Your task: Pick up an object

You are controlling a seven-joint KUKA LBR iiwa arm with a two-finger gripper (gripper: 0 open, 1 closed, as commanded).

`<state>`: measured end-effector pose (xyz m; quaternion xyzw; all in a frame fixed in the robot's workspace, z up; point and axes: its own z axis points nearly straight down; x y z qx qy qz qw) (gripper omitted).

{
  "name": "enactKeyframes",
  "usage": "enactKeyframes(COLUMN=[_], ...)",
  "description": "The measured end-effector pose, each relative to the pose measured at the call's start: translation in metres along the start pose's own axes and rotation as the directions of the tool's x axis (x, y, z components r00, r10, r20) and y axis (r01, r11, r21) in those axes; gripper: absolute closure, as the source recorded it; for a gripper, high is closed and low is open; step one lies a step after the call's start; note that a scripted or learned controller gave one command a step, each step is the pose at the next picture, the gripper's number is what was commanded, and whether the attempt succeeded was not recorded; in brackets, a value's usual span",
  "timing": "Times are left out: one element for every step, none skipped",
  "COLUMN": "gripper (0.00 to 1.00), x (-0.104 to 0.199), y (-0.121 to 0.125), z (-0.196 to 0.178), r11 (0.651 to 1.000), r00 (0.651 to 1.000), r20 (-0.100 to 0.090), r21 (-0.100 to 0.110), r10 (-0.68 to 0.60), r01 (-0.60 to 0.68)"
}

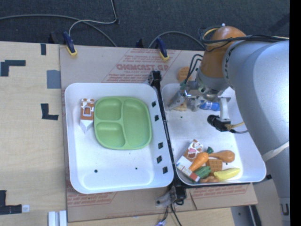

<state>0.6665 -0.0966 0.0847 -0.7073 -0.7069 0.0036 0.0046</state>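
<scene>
The hand [187,99] hangs low over the upper part of the right bin [244,147], beside a tan piece [178,106] and something blue [209,106]; whether it is spread or pinching, I cannot tell. Toy food [207,165] crowds that bin's lower end: carrot, drumstick, yellow piece, small cartons. The left bin [80,168] holds a green divided plate [123,122] and a small carton [86,113].

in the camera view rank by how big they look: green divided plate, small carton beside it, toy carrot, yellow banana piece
1. green divided plate
2. small carton
3. toy carrot and yellow banana piece: they look alike in size, so I won't rank them.
</scene>
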Motion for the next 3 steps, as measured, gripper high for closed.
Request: enactKeyframes(gripper=[0.00, 0.00, 0.00], x=[0.0007, 0.0009, 0.0002], y=[-0.0001, -0.0001, 0.0000], z=[0.0000, 0.0001, 0.0000], r11=[1.000, 1.000, 1.000], r00=[1.000, 1.000, 1.000], r20=[0.002, 0.003, 0.001], r21=[-0.001, -0.001, 0.000], r10=[0.001, 0.001, 0.000], r01=[-0.001, -0.001, 0.000])
